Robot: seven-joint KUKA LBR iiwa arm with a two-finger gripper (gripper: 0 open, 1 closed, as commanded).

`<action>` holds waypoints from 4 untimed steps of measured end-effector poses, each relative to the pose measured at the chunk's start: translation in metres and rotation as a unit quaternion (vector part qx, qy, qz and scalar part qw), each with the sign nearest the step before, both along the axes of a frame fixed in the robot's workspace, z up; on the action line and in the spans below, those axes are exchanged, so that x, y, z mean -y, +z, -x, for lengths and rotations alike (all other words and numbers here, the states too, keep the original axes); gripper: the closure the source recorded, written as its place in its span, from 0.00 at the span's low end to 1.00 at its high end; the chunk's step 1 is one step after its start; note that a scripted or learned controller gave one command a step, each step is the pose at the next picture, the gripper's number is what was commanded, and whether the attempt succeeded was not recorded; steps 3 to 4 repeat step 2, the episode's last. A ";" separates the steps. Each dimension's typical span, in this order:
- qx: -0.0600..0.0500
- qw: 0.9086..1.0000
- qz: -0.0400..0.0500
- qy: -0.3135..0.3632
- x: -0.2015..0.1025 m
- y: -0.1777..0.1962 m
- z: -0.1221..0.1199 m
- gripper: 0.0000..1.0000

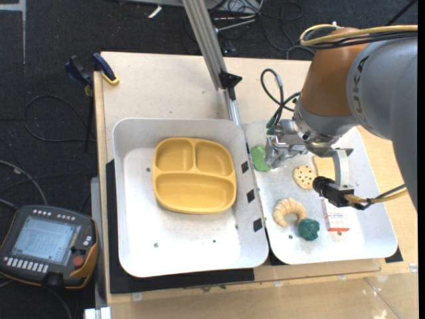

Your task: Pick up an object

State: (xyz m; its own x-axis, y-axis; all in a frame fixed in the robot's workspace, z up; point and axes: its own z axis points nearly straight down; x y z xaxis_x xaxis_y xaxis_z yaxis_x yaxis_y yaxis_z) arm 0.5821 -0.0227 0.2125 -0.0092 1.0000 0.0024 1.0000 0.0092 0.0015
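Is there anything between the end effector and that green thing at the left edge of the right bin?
Nothing visible is between them. The end effector sits just right of the green object, with the cookie and croissant lying off to the side.

We count two white bins (133,178) on one desk (159,85). The left bin holds one yellow tray (194,175) with three compartments. In the right bin we count one croissant (289,211), one cracker (304,176), one teal lump (308,228), one light green piece (258,158) and one packet (336,219).
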 end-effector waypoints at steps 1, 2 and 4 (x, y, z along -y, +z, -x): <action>0.000 1.000 0.000 0.000 -0.053 -0.006 -0.019 1.00; 0.000 1.000 0.000 -0.001 -0.095 -0.003 -0.033 1.00; 0.000 1.000 0.000 -0.001 -0.095 -0.003 -0.033 1.00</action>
